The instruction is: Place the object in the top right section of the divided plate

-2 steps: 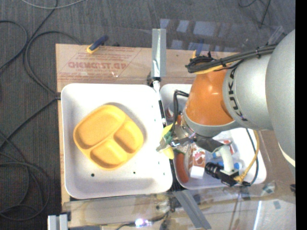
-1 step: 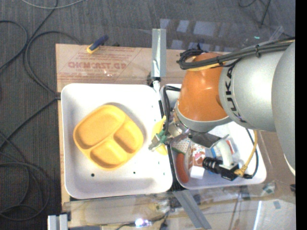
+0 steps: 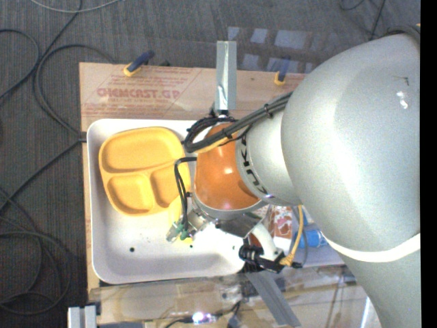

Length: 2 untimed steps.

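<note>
An orange divided plate lies in the upper left of the left white bin. It has one long section along the top and two smaller sections below. My gripper hangs just below and to the right of the plate, over the bin floor, under the orange wrist band. Something small and greenish shows at its tip, too small to identify. The arm's bulk hides the bin's right part.
The large grey arm covers most of the right bin, where colourful objects peek out beneath it. Black cables loop from the wrist over the plate's right edge. Clamps sit on the cardboard behind the bins.
</note>
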Motion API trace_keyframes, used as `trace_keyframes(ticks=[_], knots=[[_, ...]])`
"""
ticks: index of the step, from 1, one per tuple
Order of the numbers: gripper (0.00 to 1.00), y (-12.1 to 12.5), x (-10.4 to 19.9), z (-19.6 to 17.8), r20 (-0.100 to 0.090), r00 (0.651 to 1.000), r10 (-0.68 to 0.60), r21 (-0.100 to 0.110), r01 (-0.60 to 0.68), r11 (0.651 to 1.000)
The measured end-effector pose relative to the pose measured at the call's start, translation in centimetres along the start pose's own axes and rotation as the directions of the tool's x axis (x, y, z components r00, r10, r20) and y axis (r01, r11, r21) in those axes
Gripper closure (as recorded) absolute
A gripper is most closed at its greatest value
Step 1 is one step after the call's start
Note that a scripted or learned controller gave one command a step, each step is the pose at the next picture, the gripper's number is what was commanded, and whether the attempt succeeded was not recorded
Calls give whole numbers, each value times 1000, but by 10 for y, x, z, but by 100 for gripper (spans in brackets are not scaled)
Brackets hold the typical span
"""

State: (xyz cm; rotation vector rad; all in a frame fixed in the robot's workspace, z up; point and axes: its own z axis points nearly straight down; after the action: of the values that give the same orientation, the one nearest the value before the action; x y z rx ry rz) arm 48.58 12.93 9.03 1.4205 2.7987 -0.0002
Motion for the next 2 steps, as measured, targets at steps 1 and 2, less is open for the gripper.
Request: trace_keyframes(ticks=[1, 2], knots=[[100, -1, -62, -90, 2, 901, 433, 10, -433, 901], [100, 44, -11, -128, 2, 908, 418, 10, -418, 908]])
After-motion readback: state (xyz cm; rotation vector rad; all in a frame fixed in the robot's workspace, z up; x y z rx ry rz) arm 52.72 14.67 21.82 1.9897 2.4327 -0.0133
